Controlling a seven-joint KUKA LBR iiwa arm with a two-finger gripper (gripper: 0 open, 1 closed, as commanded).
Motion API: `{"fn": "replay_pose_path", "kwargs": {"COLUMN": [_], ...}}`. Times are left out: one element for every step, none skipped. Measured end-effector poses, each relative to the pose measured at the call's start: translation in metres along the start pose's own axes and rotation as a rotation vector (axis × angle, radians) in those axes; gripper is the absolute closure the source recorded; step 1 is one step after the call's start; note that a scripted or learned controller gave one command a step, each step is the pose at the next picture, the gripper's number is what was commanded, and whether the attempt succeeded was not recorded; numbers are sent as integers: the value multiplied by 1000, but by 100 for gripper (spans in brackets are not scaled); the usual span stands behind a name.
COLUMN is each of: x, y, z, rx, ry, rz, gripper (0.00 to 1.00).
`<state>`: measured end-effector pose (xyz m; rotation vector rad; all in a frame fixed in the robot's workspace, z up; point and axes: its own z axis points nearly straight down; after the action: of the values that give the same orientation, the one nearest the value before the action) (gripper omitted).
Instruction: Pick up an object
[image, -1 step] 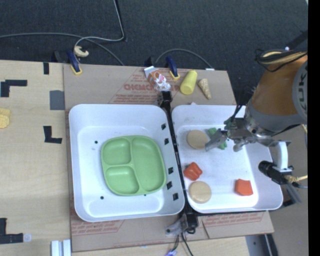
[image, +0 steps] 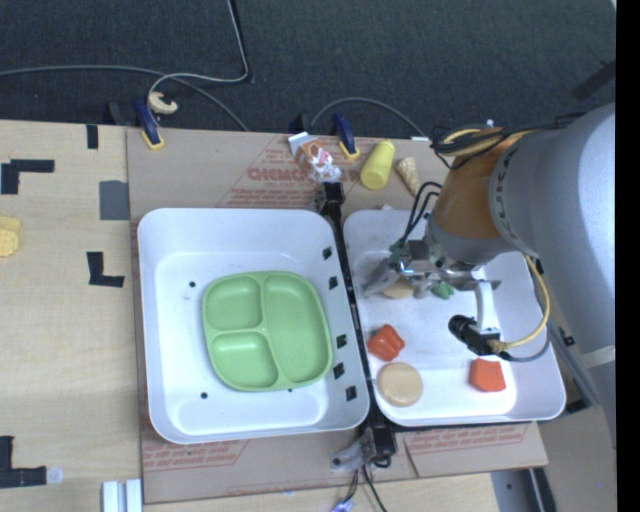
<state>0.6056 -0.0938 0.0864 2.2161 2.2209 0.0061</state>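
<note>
My gripper (image: 392, 272) is low over the upper left part of the right bin (image: 520, 400), reaching in from the right. Just beneath and beside it lies a small pale tan piece (image: 398, 291), and a small green piece (image: 440, 290) sits under the wrist. Nearer the front of the same bin lie a red-orange chunk (image: 385, 342), a round tan disc (image: 400, 384) and an orange block (image: 487, 374). The view does not show any of these held.
The left bin (image: 165, 300) holds a green divided plate (image: 266, 329). Behind the bins on the cardboard lie a yellow object (image: 377, 165), a tan item (image: 408, 175) and a small packet (image: 315, 155). A black cable fitting (image: 470, 333) hangs off the arm over the right bin.
</note>
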Motion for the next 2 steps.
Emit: {"fn": "replay_pose_path", "kwargs": {"x": [-8,-7], "y": [11,11], "z": [0,-8], "rx": [4,4], "ry": [2,1], "rz": [0,-1], "gripper": [0,100]}}
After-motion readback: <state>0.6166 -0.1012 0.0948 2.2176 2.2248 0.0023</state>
